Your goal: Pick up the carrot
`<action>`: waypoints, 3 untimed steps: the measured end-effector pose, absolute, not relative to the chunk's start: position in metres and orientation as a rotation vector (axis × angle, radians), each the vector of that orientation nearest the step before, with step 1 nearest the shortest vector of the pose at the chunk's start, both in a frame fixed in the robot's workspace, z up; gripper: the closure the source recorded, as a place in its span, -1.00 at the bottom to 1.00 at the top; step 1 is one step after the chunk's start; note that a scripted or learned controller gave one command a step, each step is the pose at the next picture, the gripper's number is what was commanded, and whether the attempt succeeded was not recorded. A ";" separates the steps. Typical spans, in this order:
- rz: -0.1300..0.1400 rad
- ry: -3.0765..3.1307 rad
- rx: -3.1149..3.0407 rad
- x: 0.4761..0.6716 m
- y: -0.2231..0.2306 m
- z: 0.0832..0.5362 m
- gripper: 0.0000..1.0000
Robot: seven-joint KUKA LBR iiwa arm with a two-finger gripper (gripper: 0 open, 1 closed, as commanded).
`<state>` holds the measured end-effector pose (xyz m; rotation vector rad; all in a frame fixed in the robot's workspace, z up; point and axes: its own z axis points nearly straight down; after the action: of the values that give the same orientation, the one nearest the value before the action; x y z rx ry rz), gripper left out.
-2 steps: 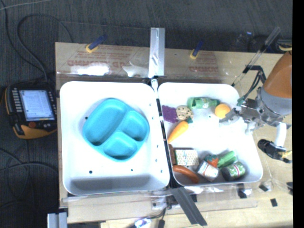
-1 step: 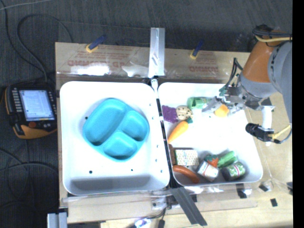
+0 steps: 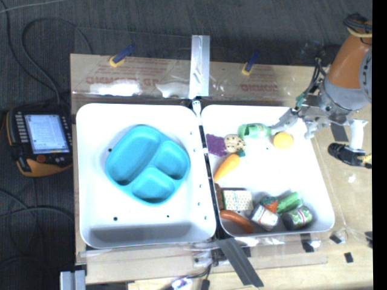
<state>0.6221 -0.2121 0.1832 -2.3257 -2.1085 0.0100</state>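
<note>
Two shallow white bins sit side by side in front of you, and nothing of the pick is done yet. Start at the left bin (image 3: 91, 162): it holds a turquoise plastic divided dish (image 3: 148, 163) near its centre. Move across to the right bin (image 3: 314, 180) and you find the carrot (image 3: 226, 165), a stubby orange toy cone with a green stub at its thick end, lying loose on the white floor at about 9 o'clock, close to the wall between the bins. It lies tilted, thick end toward 1 o'clock, tip toward 7 o'clock. Just above it sit a purple piece (image 3: 214, 142) and a speckled cream ball (image 3: 233, 142); a green item (image 3: 253, 130) and a yellow round fruit (image 3: 282, 140) lie further toward 1 o'clock.

At 2 o'clock, over the bin's far right corner, the gripper (image 3: 314, 116) hangs well apart from the carrot. You cannot tell from here how wide it stands, and nothing shows in it. The reach, descent, grasp and lift all remain.
</note>
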 end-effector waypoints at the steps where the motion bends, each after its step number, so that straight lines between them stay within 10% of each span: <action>1: 0.011 -2.208 -2.234 0.646 -0.188 0.090 -1.00; 2: 0.002 -2.150 -2.279 0.648 -0.199 0.087 -1.00; 3: 0.009 -2.146 -2.285 0.647 -0.200 0.093 1.00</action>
<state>0.6475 -0.2002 0.0930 -2.2849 -2.1460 0.0095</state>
